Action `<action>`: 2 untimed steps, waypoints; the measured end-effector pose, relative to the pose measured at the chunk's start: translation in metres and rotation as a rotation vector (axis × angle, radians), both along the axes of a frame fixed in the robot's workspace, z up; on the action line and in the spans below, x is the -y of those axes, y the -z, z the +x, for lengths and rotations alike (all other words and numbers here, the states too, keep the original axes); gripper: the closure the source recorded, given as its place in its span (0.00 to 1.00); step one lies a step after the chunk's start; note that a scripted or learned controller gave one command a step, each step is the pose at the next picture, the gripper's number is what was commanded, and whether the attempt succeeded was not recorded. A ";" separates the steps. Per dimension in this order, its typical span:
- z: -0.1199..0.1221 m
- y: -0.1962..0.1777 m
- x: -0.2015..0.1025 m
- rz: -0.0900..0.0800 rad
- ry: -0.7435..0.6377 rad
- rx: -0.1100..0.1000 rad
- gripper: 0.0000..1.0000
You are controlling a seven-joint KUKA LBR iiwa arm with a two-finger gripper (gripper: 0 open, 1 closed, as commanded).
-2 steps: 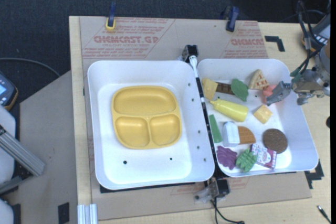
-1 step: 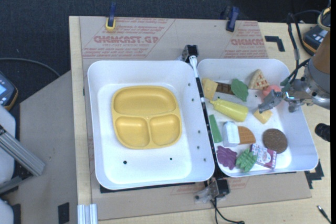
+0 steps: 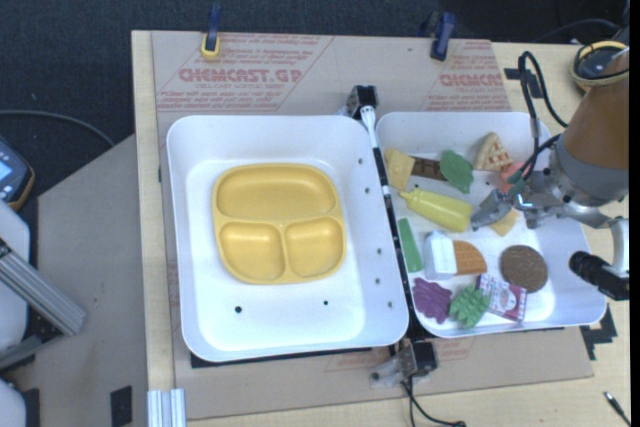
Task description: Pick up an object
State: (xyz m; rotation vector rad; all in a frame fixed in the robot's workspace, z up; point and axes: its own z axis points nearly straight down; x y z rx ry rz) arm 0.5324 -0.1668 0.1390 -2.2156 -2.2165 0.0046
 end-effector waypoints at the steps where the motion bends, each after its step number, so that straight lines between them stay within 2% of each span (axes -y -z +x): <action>1: -0.001 0.053 -0.001 0.000 0.001 0.002 0.00; 2: 0.001 0.040 0.000 -0.003 0.002 0.008 1.00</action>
